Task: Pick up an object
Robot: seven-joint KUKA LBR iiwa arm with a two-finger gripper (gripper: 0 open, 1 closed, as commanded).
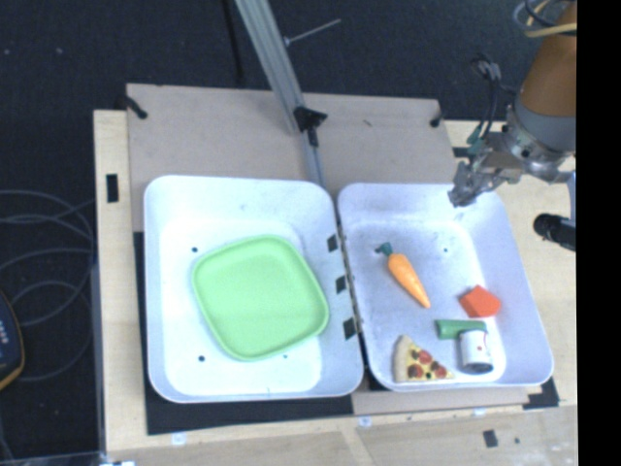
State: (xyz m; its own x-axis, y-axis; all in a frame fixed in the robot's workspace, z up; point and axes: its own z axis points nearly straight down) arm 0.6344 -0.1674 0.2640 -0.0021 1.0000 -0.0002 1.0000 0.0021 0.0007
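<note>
Above the right bin's (505, 226) far rim, the end effector (466, 190), well apart from the carrot (408, 277).

I can't read any text, label, brand, no. or sign from my feed. The white cylinder w/ green handle (473, 346) in the right bin (514, 260) shows a dark patch on its end, too small to make out as lettering. The pizza slice toy (419, 361) has only red spots, no print. The dark device at the left edge (8, 333) has faint marks, too blurred to read.
</note>
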